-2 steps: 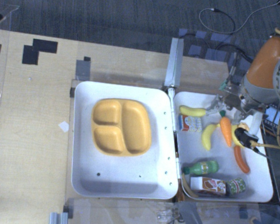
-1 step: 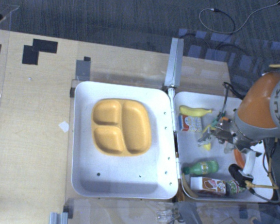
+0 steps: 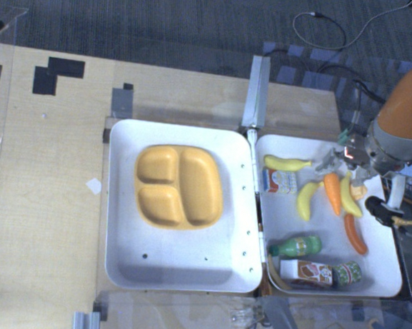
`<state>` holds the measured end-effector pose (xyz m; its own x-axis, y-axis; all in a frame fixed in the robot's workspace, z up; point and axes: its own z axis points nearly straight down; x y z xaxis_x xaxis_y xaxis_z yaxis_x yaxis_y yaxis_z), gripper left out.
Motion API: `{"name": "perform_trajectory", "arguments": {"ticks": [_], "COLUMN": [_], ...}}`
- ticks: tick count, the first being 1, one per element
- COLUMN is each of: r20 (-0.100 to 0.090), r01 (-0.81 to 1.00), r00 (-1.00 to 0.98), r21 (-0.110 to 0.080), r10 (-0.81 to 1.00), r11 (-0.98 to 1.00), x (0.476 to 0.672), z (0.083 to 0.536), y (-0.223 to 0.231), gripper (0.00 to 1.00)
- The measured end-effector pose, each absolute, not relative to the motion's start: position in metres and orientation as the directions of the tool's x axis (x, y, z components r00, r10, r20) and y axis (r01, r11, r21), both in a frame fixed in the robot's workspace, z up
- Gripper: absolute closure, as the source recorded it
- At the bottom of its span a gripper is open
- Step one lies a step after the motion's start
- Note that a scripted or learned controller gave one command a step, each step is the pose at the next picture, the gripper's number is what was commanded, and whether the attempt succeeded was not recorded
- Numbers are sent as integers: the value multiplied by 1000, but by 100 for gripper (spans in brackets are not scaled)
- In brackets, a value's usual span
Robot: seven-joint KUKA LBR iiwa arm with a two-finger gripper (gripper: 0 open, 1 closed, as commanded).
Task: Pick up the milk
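The milk (image 3: 281, 181) was a small carton lying on its side near the left wall of the right bin (image 3: 389, 284), just under a yellow banana (image 3: 287, 162) and beside a second banana (image 3: 305, 199). It looked like a light, stiff little toy box with flat faces, so a pinch across its two long sides should have served best (the glossy printed skin might slip a little under hard pads). Its label showed red and blue on white, but no word could be read. A red carton (image 3: 307, 273) lay at the front of the bin between a green bottle (image 3: 300, 246) and a dark can (image 3: 348, 273); its print was likewise illegible.

The gripper (image 3: 348, 157) hung over the far right part of the bin, above an orange carrot (image 3: 332, 193), well apart from the milk; nothing could be made out in its grasp. The yellow divided plate (image 3: 179, 186) sat in the left bin (image 3: 112, 259).
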<state>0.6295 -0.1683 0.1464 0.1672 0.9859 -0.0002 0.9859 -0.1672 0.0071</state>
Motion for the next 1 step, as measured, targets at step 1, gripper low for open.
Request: {"name": "perform_trajectory", "arguments": {"ticks": [1], "r20": [0], "r01": [983], "r00": [181], "r21": [9], "r10": [983], "r11": [-181], "x": [671], "z": [165], "y": [-184], "gripper": [0]}}
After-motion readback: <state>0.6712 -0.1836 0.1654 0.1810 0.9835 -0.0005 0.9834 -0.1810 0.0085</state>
